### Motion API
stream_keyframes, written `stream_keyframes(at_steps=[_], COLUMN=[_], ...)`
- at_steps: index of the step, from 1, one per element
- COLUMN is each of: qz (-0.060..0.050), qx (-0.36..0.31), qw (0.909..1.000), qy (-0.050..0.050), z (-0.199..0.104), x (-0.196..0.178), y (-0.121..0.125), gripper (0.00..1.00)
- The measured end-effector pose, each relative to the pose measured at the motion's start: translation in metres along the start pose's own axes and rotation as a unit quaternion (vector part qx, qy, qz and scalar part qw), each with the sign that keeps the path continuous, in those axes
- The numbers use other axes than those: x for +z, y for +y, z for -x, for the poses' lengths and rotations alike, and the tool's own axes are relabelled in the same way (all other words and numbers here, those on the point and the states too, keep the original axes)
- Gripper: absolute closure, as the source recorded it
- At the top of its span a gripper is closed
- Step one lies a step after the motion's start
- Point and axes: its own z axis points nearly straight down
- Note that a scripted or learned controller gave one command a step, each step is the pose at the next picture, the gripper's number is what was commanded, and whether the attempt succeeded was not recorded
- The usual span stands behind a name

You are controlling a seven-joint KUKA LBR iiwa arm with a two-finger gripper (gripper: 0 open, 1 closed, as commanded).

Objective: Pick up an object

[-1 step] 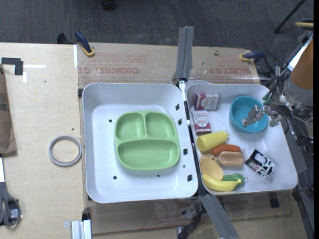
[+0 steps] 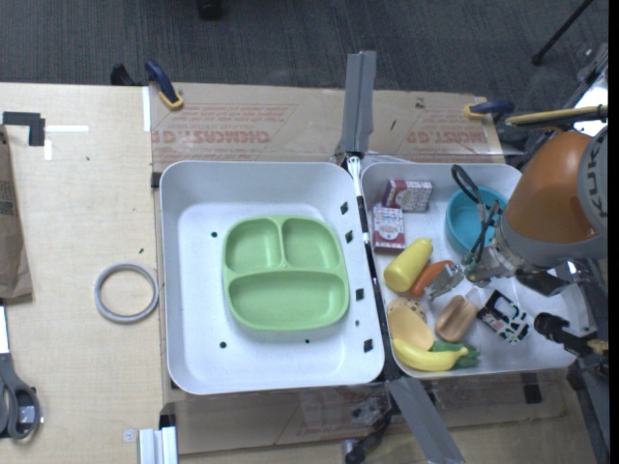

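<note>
The right bin (image 2: 542, 354) holds a jumble of toy food. My gripper (image 2: 448, 280) is low in its middle, reaching in from the right under the orange band (image 2: 551, 189). It sits right against an orange carrot (image 2: 427, 277), with a yellow pear-shaped piece (image 2: 406, 263) to its left and a hot dog bun (image 2: 455, 318) just in front. I cannot see whether anything is held. A banana (image 2: 431, 357) and a tan shell-shaped piece (image 2: 408, 325) lie near the bin's front. A blue bowl (image 2: 468, 222) is partly hidden behind the arm.
Two small boxes (image 2: 407, 195) (image 2: 388, 228) stand at the back left of the right bin, and a black-and-white item (image 2: 503, 317) lies at the right. The left bin (image 2: 184, 259) holds a green divided plate (image 2: 285, 272). A tape ring (image 2: 127, 291) lies on the bench.
</note>
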Motion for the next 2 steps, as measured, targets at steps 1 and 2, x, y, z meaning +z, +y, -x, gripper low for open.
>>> stream_keyframes(at_steps=[1,2], qz=[-0.001,0.001], qx=[0.002,-0.017], qw=[1.0000,0.9999], qy=[0.001,0.000], z=[0.002,0.029], x=[-0.007,-0.057], y=[0.000,-0.032], gripper=[1.00,1.00])
